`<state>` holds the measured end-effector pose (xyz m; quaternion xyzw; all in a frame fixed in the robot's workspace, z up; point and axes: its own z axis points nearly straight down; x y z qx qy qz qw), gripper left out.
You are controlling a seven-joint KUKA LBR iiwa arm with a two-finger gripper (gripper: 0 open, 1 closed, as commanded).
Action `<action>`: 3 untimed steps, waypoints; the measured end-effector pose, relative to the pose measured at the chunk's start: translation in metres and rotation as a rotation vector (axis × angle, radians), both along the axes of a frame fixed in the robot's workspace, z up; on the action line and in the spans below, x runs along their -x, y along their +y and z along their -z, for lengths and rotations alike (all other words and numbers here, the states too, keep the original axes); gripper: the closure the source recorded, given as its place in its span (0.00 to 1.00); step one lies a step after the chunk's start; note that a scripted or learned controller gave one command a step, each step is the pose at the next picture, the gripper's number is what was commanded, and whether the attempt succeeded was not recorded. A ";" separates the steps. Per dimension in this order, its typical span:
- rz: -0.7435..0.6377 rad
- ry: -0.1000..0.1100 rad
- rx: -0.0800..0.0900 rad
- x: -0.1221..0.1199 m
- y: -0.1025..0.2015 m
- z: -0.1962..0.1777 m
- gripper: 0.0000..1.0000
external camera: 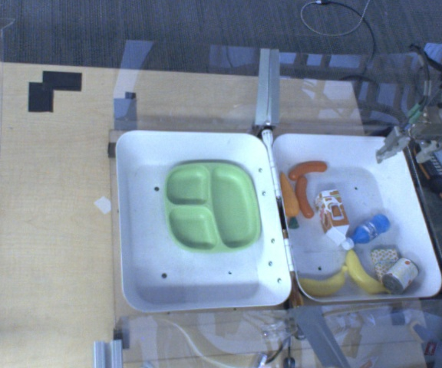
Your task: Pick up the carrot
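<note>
Wooden bench (60, 205), two white bins side by side. We've got the carrot (289, 198) lying lengthwise against the left wall of the right bin (428, 244), just beside the sausages (305, 184), so a clean pinch looks awkward there. Gripper (394, 144) hangs over that bin's upper right corner, well apart from the carrot; can't tell how it's set. Left bin (129, 228) carries a green divided plate (210, 205).
</note>
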<state>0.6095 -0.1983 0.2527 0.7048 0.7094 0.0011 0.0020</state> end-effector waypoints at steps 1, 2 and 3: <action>0.198 0.000 -0.001 0.014 0.013 0.158 0.00; 0.195 -0.006 -0.001 0.011 0.013 0.146 1.00; 0.109 -0.007 0.000 0.049 0.049 0.162 1.00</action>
